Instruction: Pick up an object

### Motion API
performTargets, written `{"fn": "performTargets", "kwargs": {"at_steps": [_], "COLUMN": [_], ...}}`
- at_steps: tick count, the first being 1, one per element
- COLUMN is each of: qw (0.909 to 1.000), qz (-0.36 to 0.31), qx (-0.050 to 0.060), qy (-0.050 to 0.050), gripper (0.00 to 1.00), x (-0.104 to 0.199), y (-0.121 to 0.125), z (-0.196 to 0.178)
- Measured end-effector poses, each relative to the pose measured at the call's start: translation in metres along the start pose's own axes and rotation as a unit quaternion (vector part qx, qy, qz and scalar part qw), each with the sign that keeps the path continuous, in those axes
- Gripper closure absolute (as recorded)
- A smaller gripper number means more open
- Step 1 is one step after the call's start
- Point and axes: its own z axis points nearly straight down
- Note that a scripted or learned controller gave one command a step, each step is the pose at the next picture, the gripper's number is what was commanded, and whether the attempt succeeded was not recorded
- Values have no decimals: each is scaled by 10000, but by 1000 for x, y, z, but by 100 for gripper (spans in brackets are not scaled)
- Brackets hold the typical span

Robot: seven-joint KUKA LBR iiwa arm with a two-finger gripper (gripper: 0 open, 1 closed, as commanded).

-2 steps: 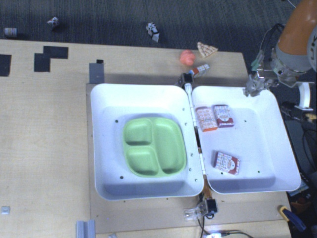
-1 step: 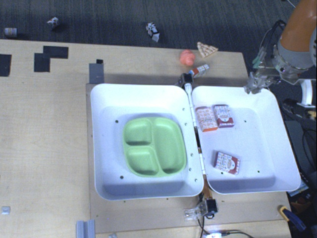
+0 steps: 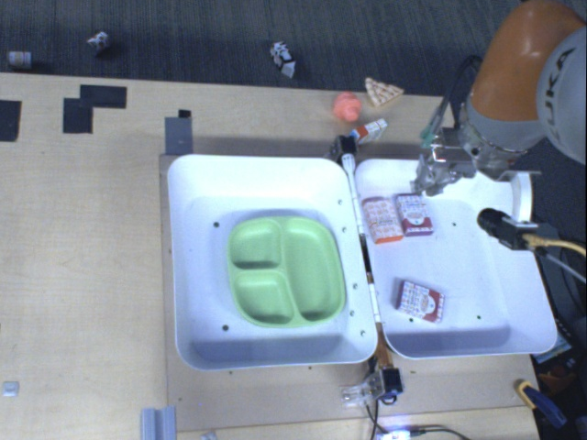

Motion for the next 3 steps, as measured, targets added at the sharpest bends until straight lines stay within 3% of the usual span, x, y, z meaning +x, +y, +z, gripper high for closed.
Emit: {"fn": "performTargets", "kwargs": {"at_steps": [1, 2, 3], "qw": [10000, 10000, 10000], "qz": [21, 8, 8], "qx": [3, 6, 13], "qy": [-10, -1, -3], "gripper": [100, 100, 100], "x": [-17, 41, 101], "y": [-84, -123, -47], "z": [-4, -21, 58]}}
